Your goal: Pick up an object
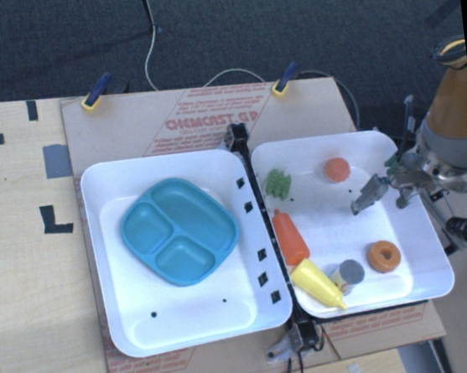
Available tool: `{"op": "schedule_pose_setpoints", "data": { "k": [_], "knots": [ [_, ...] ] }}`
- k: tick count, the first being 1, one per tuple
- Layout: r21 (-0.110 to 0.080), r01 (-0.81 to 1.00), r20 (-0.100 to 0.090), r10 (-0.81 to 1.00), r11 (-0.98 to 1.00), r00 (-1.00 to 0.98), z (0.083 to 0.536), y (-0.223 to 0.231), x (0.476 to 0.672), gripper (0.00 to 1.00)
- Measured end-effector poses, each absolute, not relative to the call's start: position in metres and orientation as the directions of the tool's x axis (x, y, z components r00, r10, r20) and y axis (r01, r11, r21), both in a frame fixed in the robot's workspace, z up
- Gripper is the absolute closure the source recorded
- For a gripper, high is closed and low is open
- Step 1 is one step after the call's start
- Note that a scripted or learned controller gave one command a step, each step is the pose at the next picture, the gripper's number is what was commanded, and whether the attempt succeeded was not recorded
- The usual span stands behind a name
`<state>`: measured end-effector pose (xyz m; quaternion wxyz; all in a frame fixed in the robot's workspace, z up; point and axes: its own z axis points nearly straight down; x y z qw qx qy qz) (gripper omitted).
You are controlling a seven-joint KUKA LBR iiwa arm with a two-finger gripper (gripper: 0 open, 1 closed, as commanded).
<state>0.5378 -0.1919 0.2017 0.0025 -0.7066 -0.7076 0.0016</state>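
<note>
The right bin [414,282] holds a small orange-red ball [337,169], a green leafy piece [278,183], an orange carrot [290,238], a yellow cone-shaped toy [317,284], a grey round piece [350,273] and a brown doughnut [384,257]. My gripper [384,197] hangs over the right side of this bin, above the doughnut and to the right of the ball. Its fingers are spread open, with nothing between them. One grey finger [365,198] points down and to the left over bare bin floor.
The left bin [119,322] holds a blue divided plate [178,230]. A black divider strip [259,220] runs between the bins. Two clamps [97,91] hold the cardboard at the back. The arm's orange band [454,108] stands at the right edge.
</note>
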Motion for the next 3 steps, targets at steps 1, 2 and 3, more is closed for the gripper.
{"op": "schedule_pose_setpoints", "data": {
  "k": [1,2,3],
  "knots": [
    [-0.008,1.0,0.002,1.0,0.001,-0.001,0.143,-0.183,0.531,0.0],
    [-0.006,1.0,0.001,1.0,0.001,-0.001,0.089,-0.182,0.53,0.0],
    [-0.004,1.0,0.001,1.0,0.003,-0.003,0.102,-0.181,0.531,1.0]
  ]
}}
